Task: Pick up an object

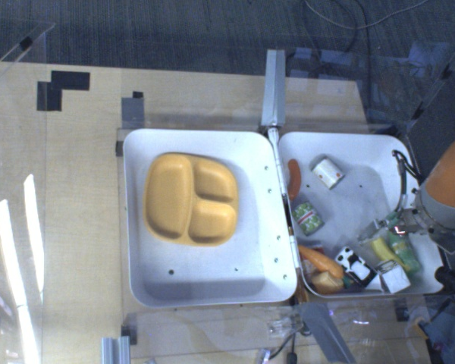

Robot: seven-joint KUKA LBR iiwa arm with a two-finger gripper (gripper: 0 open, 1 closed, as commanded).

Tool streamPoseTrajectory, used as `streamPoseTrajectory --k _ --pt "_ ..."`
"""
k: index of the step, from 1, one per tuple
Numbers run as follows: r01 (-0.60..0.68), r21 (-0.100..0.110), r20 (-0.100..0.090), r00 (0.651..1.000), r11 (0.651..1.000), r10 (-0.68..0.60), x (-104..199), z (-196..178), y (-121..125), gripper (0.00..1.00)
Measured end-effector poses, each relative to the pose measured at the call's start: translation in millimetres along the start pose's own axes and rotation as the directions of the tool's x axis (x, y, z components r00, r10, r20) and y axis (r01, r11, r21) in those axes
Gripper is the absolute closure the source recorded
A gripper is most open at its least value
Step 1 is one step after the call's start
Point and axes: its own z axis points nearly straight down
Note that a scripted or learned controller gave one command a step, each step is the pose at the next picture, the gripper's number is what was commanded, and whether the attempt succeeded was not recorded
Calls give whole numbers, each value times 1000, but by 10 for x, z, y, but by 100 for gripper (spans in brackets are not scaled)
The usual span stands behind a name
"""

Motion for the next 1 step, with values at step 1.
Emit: streamPoseTrajectory --k 1 --pt "1 -6 1 1000 1000 -1 0 -114 29 100"
